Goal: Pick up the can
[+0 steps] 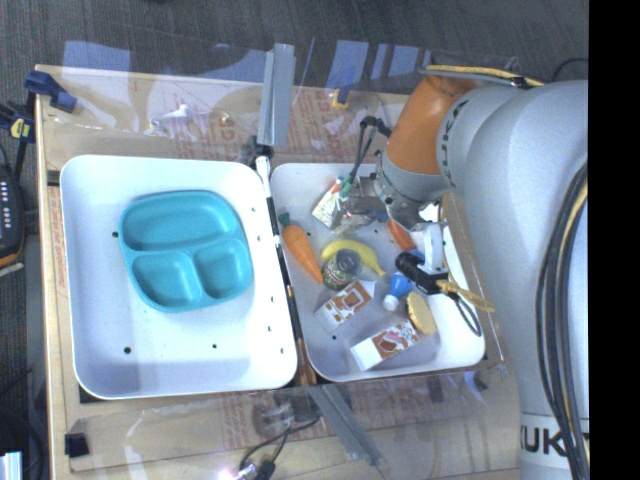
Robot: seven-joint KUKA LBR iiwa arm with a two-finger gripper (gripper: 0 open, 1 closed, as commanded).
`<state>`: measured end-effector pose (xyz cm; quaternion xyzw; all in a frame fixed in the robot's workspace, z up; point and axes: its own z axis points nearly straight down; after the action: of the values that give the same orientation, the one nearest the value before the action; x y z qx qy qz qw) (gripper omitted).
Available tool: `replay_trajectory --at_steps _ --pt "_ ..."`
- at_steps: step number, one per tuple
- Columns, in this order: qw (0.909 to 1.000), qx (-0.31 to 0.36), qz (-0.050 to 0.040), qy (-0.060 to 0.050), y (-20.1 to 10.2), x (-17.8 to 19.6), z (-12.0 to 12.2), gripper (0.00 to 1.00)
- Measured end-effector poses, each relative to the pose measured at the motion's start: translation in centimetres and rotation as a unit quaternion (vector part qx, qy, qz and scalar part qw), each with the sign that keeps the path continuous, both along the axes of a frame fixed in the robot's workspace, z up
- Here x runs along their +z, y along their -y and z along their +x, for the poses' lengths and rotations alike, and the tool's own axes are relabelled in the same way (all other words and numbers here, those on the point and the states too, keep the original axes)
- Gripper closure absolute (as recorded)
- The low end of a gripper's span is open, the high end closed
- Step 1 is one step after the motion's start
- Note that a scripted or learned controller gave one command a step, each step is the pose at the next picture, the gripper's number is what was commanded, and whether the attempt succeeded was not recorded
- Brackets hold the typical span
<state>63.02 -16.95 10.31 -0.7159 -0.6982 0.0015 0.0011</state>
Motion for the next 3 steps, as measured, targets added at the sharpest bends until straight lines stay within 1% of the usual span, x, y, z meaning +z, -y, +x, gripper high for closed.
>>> replay_trajectory --at_steps 1,2,3 --pt "1.0 0.0 -0.0002 0.0 0.0 0.0 0.0 0.0" --pt "0.9999 0.017 0.0007 0.001 2.7 -1.1 2.7 0.0" --pt "0.9998 0.021 0.0009 0.0 -2.6 -1.2 2.7 0.0"
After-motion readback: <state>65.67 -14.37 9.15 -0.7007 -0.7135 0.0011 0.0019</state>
